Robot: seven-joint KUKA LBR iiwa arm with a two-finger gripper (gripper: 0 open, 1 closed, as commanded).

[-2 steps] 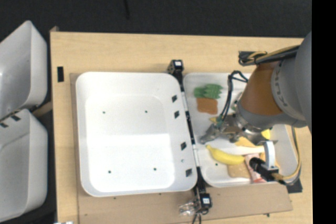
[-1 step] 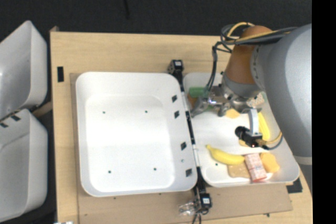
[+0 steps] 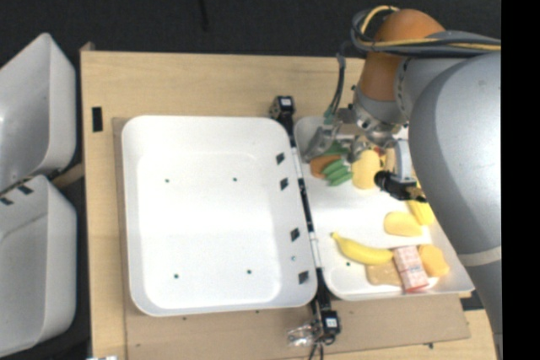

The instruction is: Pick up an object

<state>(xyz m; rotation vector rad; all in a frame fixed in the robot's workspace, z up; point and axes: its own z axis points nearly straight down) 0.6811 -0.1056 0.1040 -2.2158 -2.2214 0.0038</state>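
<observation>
My gripper (image 3: 335,145) is low over the far left corner of the right bin (image 3: 359,291), hanging from the grey arm with the orange band. Right under it lie a green object (image 3: 338,174) and a small orange piece (image 3: 318,167), both partly covered by it. A pale yellow object (image 3: 364,171) sits just to the right of the gripper. Nearer the front of that bin lie a banana (image 3: 363,249), a yellow lemon-like fruit (image 3: 402,223), a pink-and-white box (image 3: 410,268), a tan piece (image 3: 381,275) and an orange object (image 3: 435,260).
The left bin (image 3: 135,181) stands beside the right one, the two meeting along a rim with black clips (image 3: 297,206). The arm's big grey body (image 3: 460,147) covers the right bin's right side. White objects (image 3: 29,181) stand off the bench at the left.
</observation>
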